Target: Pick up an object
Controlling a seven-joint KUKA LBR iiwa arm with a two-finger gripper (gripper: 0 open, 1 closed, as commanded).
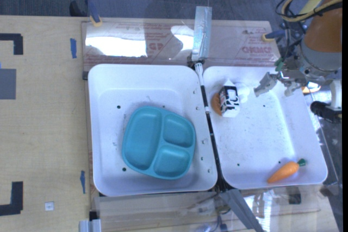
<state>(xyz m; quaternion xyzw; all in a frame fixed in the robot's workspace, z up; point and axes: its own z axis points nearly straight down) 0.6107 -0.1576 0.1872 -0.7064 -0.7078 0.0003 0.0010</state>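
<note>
A small white, black and orange toy (229,100) lies at the left side of the right bin (255,133), close to the divider. An orange carrot with a green top (284,170) rests near that bin's front right corner. My gripper (277,87) hangs over the bin's back right part, to the right of the toy and apart from it. Its two grey fingers (264,86) are spread open with nothing between them. The grey arm with its orange band (324,35) comes in from the upper right.
The left bin (103,89) holds a teal divided plate (158,142). A raised ridge (208,122) separates the two bins. A clear panel with a metal bracket (202,32) stands behind them. Cables (304,0) loop above the arm.
</note>
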